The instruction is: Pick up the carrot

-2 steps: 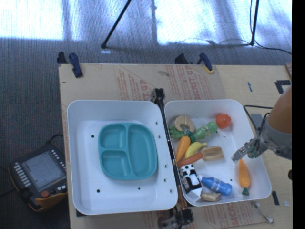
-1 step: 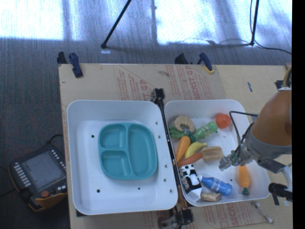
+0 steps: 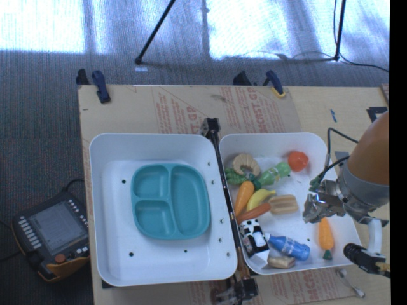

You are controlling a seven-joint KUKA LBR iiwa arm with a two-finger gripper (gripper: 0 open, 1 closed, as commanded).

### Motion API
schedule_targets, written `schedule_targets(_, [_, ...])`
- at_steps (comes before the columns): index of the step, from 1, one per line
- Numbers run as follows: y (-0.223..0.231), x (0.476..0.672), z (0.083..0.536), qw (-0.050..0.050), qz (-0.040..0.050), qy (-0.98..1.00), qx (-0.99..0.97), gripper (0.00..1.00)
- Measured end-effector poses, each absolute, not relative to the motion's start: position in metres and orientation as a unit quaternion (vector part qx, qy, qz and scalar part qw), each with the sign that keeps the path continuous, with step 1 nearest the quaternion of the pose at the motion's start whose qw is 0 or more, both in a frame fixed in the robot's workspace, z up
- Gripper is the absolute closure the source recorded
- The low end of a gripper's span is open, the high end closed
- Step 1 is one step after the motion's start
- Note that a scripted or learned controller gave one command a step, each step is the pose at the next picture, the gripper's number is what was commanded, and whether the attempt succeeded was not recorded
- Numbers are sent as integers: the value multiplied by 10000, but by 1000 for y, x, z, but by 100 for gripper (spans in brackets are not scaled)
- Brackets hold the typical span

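Two shallow white bins are being carried side by side on the bench. In the left bin, a teal divided plate is being held flat, with three compartments showing. The right bin is being crowded with toy food: a carrot is lying near the right wall, its orange body pointing up the view and its green top toward the near rim. A second orange carrot-like piece is lying near the left wall, just beside a yellow banana and a reddish sausage. A red tomato, a green vegetable, a tan round piece, a bread-coloured block, a black-and-white carton and a blue bottle are also being held there. The gripper is being positioned just above the right-hand carrot's orange tip; whether its fingers are spread or pressed together cannot be told, and nothing is seen pinched between them.
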State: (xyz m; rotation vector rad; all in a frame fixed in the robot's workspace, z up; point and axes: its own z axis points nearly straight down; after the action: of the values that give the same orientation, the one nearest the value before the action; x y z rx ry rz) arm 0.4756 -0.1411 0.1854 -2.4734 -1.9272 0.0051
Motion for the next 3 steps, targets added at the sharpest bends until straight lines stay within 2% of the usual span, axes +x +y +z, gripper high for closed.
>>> schedule_targets(1, [-141,476,185,31,17,-6150,-7885,0])
schedule_targets(2, [-192,497,171,29,15,-6121,-7907,0])
schedule_targets(3, [-205,494,89,-23,-24,-7327,-6805,0])
